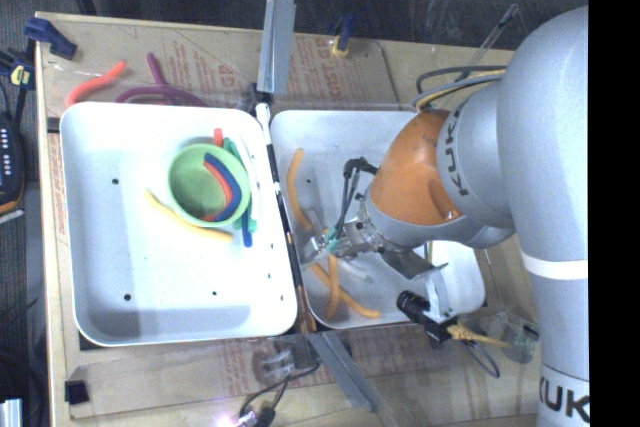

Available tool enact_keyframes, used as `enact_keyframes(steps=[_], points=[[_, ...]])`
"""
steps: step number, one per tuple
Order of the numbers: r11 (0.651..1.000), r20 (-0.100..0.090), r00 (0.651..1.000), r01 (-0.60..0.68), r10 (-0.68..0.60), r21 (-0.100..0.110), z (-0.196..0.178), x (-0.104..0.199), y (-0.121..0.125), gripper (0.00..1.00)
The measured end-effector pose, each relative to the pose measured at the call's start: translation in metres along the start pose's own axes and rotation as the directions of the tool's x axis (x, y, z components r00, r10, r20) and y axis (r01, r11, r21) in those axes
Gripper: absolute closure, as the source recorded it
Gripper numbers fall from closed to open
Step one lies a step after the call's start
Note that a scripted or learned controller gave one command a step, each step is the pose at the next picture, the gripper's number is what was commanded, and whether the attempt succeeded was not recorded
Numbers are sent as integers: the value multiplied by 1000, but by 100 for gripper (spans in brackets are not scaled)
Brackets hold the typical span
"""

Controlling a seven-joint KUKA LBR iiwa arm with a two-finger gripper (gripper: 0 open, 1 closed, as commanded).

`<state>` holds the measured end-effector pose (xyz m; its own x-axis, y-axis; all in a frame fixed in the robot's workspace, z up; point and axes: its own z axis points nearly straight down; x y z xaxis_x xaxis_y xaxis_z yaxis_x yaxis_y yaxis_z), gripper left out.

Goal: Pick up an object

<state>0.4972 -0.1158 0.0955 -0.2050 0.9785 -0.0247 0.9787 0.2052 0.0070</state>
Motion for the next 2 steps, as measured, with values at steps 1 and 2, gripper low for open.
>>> enact_keyframes(steps=[1, 2], points=[[1000, -13, 1000, 14, -14, 3, -10, 6, 2, 100], [944, -22, 944, -330, 330, 19, -96, 38, 69, 100]])
